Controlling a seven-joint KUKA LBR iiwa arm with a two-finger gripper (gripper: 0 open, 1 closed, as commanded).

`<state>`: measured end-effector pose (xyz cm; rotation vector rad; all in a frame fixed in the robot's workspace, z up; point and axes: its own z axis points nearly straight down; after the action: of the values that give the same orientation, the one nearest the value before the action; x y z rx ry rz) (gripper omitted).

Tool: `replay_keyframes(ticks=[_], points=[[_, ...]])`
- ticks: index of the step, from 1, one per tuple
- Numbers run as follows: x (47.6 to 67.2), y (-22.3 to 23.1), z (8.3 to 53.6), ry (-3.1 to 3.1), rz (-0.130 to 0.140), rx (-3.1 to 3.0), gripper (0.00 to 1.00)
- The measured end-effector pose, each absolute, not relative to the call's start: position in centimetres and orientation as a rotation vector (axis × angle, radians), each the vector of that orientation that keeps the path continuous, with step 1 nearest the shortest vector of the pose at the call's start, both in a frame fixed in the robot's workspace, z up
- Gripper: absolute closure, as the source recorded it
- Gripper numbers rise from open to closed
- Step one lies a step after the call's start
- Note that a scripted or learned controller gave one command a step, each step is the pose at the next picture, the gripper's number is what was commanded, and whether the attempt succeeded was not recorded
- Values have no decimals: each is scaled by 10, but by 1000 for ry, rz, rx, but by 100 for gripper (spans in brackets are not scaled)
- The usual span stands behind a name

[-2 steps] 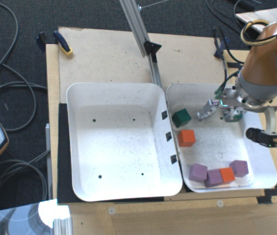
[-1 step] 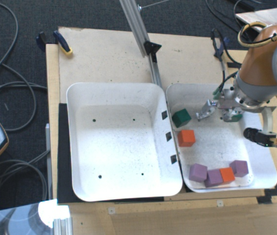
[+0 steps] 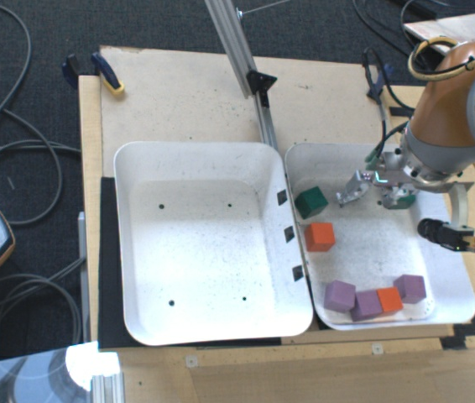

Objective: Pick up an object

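Looking down on two white bins side by side, with the grey arm (image 3: 451,116) and its orange band reaching in from the right. Spotting the gripper (image 3: 353,193) low over the upper part of the right bin (image 3: 449,269), tip pointing left. Too small and too cluttered there to call it open or closed, and nothing seen clamped in it.

Just left of the tip and slightly below: a green block (image 3: 310,201), close but with a sliver of white floor between, sitting near the wall shared with the left bin (image 3: 195,242). Below and left of the tip, a little farther off: an orange block (image 3: 320,237), just beneath the green one and apart from it.

Well below the tip, along the near wall, a row of four. Starting at the left with a purple block (image 3: 340,295), then a second purple block (image 3: 368,306) touching it, then a small orange block (image 3: 389,300) pressed against that, and ending with a third purple block (image 3: 410,288) at the right.

Up and left of the tip, a slanted metal pole (image 3: 236,44) crossing the board down to the gap between the bins.
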<state>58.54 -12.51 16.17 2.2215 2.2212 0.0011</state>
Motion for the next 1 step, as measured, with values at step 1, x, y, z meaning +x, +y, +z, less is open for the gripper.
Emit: replay_keyframes(ticks=[1], points=[[627,-77,203,2225,10,2211,0]])
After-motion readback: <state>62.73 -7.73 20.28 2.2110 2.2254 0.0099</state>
